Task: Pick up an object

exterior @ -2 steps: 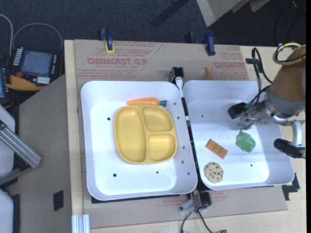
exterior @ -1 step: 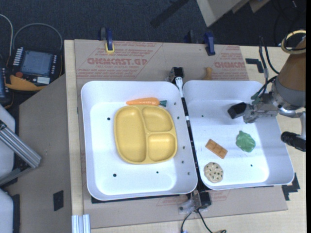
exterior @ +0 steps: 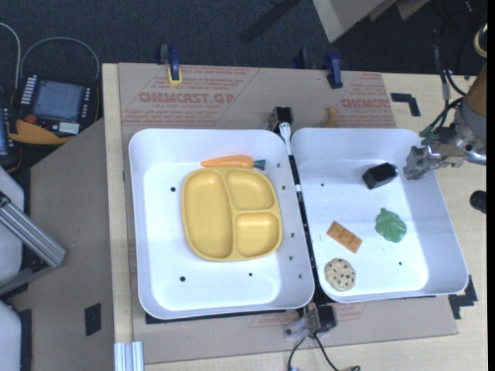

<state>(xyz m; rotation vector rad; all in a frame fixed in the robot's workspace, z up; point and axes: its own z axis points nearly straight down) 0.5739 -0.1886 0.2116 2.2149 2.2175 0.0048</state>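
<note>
A: What is there to pick from?

B: Four small things lie in the right bin (exterior: 441, 207). A black block (exterior: 380, 175) sits toward its far side. A green leafy piece (exterior: 391, 226) lies nearer the camera and a bit to the right of the block. A brown cracker (exterior: 344, 236) lies left of the green piece, and a round speckled cookie (exterior: 339, 273) sits just in front of the cracker, close to the bin's near rim. All four lie apart from one another.

A: And the tool?

B: The gripper (exterior: 416, 163) hangs at the bin's far right side, just to the right of the black block, at the end of the arm (exterior: 473, 126) that reaches in from the right. Nothing shows between its fingers. Whether they stand wide or narrow, I cannot tell; they are too small and dark against the wrist.

A: What about the other bin?

B: The left bin (exterior: 151, 230) holds a yellow divided plate (exterior: 230, 212) in its middle, with three compartments. An orange carrot (exterior: 229, 161) lies just behind the plate's far edge. Both bins rest on a brown cardboard sheet (exterior: 232, 91) with blue clamps (exterior: 173, 62) at its far edge.
</note>
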